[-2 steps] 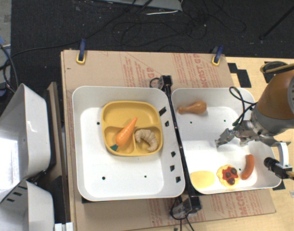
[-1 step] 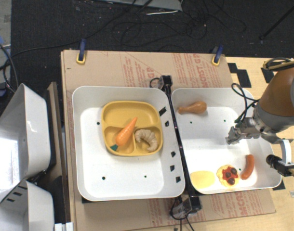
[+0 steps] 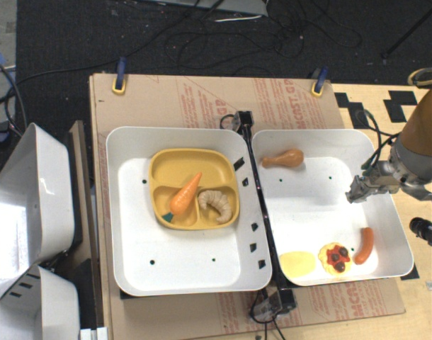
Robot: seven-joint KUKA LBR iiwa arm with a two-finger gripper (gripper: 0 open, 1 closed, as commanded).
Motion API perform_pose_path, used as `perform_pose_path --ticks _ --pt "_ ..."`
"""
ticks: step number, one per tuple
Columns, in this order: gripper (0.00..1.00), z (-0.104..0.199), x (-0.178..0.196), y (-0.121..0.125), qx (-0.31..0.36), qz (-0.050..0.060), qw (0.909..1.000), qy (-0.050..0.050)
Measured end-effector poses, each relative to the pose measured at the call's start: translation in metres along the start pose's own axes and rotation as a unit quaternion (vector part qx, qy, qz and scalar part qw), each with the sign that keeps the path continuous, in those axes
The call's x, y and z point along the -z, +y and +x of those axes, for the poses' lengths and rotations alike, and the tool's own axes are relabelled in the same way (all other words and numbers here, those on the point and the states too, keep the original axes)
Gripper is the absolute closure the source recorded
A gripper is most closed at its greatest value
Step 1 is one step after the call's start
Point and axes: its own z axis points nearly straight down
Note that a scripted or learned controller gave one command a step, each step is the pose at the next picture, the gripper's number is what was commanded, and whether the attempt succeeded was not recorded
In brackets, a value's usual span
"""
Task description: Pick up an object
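Observation:
The right bin [image 3: 322, 183] holds a brown drumstick [image 3: 284, 160] near its far wall. Along its near side lie an orange-red sausage [image 3: 364, 246], a small round pizza piece [image 3: 336, 257] with red and dark toppings, and a flat pale yellow disc [image 3: 297, 263]. My gripper [image 3: 359, 190] hangs over the right part of this bin, above bare white floor. It is well to the right of the drumstick and above the sausage in the image, and nothing shows between its tips.
The left bin [image 3: 131, 218] carries a yellow divided plate [image 3: 195, 163] with an orange carrot [image 3: 185, 194] and a pale shrimp [image 3: 217, 204]. A black divider rail [image 3: 256, 190] runs between the bins. Blue-and-yellow clamps [image 3: 119, 83] hold the cardboard base.

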Motion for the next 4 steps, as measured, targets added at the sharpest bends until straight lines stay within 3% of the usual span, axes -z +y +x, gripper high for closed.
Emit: perform_pose_path --ticks 1,2,4 --pt "1.00 -0.005 0.060 -0.005 0.001 0.000 1.0000 0.000" --pt "1.00 -0.006 0.093 -0.004 0.002 0.000 1.0000 0.000" --pt "1.00 0.097 0.088 0.026 0.005 0.001 1.0000 0.002"
